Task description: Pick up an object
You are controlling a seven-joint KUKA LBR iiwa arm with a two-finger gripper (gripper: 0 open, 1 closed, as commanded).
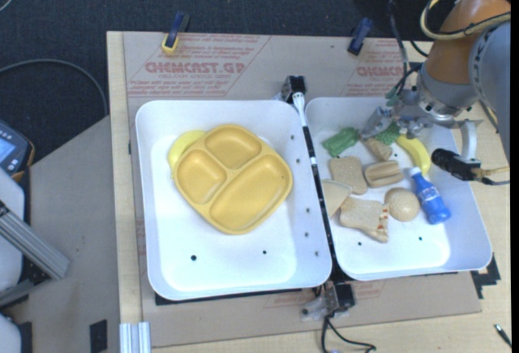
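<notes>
The right bin (466, 250) holds a heap of toy food. A green piece (341, 140) lies at its back left, a yellow banana (416, 154) further right, and a blue bottle (429, 198) beside it. Tan bread pieces fill the middle: a roll (383, 174), a toast slice (347, 173), a round bun (401, 204) and a sandwich wedge (365, 217). My gripper (389, 124) is low at the back of this bin, right over a small green piece (390, 135) and a tan piece (377, 150), between the green piece and the banana. Nothing is visibly held.
The left bin (162, 254) holds a yellow divided tray (235, 178) lying on a yellow plate (182, 147). A black divider (312, 173) runs between the bins. Clamps (173, 33) sit at the board's back edge. The right bin's front strip is bare.
</notes>
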